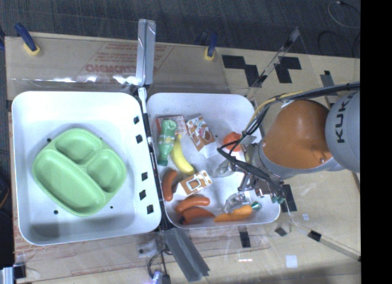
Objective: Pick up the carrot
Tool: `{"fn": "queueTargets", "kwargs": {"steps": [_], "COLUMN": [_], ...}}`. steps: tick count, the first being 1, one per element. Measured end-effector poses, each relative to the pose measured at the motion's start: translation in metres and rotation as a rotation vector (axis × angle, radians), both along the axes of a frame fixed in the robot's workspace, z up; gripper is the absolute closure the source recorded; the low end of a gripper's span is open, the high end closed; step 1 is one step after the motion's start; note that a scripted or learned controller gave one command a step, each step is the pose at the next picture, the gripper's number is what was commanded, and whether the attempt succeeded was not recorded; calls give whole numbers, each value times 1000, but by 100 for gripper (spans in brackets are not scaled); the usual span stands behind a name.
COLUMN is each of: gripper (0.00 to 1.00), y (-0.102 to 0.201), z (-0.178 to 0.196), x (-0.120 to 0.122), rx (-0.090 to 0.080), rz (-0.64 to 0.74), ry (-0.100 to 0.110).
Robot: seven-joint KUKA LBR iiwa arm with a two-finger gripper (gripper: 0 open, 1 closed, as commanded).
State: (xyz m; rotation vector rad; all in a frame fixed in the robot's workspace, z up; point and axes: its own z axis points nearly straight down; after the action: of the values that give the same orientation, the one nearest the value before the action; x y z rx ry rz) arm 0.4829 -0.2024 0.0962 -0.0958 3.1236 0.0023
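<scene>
Camera view: two shallow white bins side by side on the bench, left bin (24, 154) and right bin (202, 100). Landmark is the carrot (234, 215) — it lies flat on the floor of the right bin, along the bin's near wall toward its near-right corner, orange body pointing left, green stub end at right. The grey arm with its orange band (295, 134) comes in from the right of the carrot and leans over the right bin's right side. The gripper (240, 199) sits just above the carrot, right over its stem end, tips close to or touching it; contact can't be confirmed. Whether the claw is spread or pinched cannot be told — tips blur into wiring and metal parts. Nothing is visibly clamped. Just left of the carrot, two reddish sausages (193, 203) lie one above the other, nearly touching it. Up-left of the carrot, a small orange-and-white carton (196, 182), and further left an upright-lying sausage (169, 184). Beyond that from the carrot, a banana (182, 157), a green packet (166, 142) beside it, and a printed snack box (199, 132) near the far wall. A red-orange item (231, 139) sits straight up from the carrot, partly behind cables. Well left of the carrot, in the left bin, a green divided plate (78, 171).
</scene>
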Motion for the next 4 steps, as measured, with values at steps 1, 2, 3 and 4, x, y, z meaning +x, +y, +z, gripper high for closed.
{"fn": "queueTargets", "kwargs": {"steps": [1,2,3,4], "gripper": [0,0,0,0], "y": [4,1,3,10], "z": [-1,0,1,-2], "x": [7,9,10,20], "rx": [5,-5,-8,-12], "rz": [289,540,746,798], "ry": [1,-3,-9,6]}}
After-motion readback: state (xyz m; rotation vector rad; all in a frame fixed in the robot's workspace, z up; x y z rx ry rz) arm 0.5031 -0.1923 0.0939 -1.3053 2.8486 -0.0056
